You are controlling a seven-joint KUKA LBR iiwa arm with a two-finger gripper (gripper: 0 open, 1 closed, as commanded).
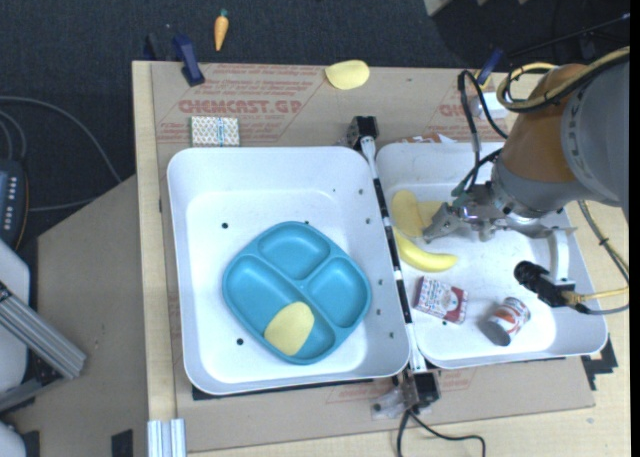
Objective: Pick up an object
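Gripper: the gripper (447, 224) sits low in the upper left part of the right bin (566, 343), right of centre in the frame. It hangs from the grey arm (590, 135), which enters from the right edge.
Gripper state: I cannot tell whether it is open or closed; the metal parts blur together at this angle.
Task object: a banana (426, 258) lies in the right bin against its left wall. It curves from the upper left down to a tip pointing right.
Banana relative to gripper: the banana is just left of and below the gripper tip, very close. I cannot tell whether they touch, and nothing is visibly gripped.
Hidden: the gripper covers part of the banana's upper curve, so its full outline is unclear there.
Other things in the right bin: a red-and-white packet (441, 300) lies just below the banana, and a small can (507, 317) lies on its side to the packet's right.
Left bin: the left bin (190, 185) holds a blue divided plate (300, 280), with a yellow piece (291, 328) in its lower compartment.
Outside the bins: a yellow oval thing (347, 74) lies on the bench at top centre, and a patterned packet (215, 130) above the left bin. A blue clip (186, 58) and a toy carrot (221, 30) are at the upper left.
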